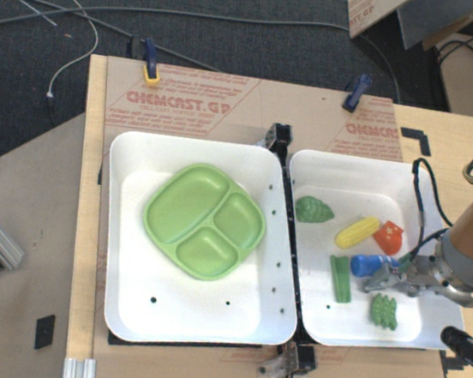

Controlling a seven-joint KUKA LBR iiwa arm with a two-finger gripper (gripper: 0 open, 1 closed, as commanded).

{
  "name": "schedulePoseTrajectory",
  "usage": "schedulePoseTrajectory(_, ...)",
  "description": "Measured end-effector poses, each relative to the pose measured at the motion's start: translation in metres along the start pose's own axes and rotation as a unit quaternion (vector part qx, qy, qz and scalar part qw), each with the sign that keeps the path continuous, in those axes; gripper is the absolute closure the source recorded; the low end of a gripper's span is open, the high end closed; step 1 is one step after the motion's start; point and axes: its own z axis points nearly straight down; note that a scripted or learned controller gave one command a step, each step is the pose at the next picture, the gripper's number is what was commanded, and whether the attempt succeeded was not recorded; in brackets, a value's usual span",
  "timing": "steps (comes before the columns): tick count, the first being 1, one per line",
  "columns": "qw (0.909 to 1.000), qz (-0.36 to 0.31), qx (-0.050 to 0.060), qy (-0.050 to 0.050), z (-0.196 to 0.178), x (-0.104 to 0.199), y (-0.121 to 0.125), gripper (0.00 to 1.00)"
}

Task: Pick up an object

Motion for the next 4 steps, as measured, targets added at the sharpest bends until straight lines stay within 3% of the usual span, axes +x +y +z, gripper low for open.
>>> schedulePoseTrajectory(1,1.0000,0.000,-0.003,-0.001,-0.014,-0.001,0.001,1.00)
schedulePoseTrajectory(3,1.0000,0.000,-0.005,-0.003,-0.122,-0.010,-0.007,1.00)
schedulePoseTrajectory(4,1.0000,-0.001,-0.005,-0.003,-0.171,-0.007,0.002,1.00)
